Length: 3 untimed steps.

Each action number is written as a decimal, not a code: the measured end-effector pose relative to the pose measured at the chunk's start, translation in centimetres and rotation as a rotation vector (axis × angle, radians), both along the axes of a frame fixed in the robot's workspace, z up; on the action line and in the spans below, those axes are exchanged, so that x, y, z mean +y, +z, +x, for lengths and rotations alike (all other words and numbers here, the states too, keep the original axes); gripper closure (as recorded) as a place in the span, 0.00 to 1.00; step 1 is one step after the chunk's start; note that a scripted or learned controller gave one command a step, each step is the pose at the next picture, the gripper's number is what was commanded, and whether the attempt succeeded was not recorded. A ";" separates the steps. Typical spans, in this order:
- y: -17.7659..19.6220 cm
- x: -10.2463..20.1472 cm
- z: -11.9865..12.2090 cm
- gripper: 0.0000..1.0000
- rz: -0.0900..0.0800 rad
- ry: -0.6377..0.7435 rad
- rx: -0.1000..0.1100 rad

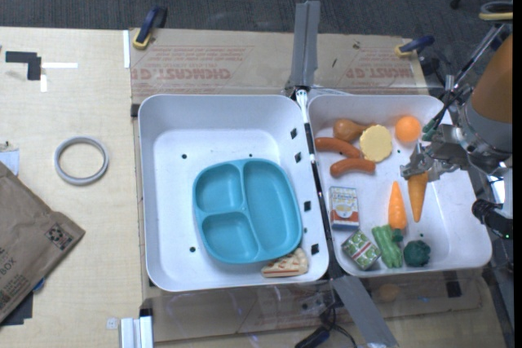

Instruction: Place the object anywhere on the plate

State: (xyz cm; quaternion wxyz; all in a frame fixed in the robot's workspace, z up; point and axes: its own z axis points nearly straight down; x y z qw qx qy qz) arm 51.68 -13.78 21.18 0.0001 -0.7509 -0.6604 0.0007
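Crowding your grey two-finger gripper (420, 169): orange plastic carrot (417, 196) pinched between its fingers, second carrot (396, 206) beside, right bin (457, 257) centre.

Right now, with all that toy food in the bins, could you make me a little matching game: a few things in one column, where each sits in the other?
Things:
1. blue plate
2. orange ball
3. roll of tape
4. small carton

Places:
A. on the bench, outside the bins
B. left bin
C. right bin, far side
D. right bin, near the divider

Pairs: 1-B, 2-C, 3-A, 4-D
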 end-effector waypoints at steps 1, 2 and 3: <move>0.7 9.1 1.0 1.00 0.000 0.001 0.001; -2.2 16.3 0.8 1.00 -0.001 -0.020 0.004; -2.2 16.3 0.8 0.00 -0.001 -0.020 0.004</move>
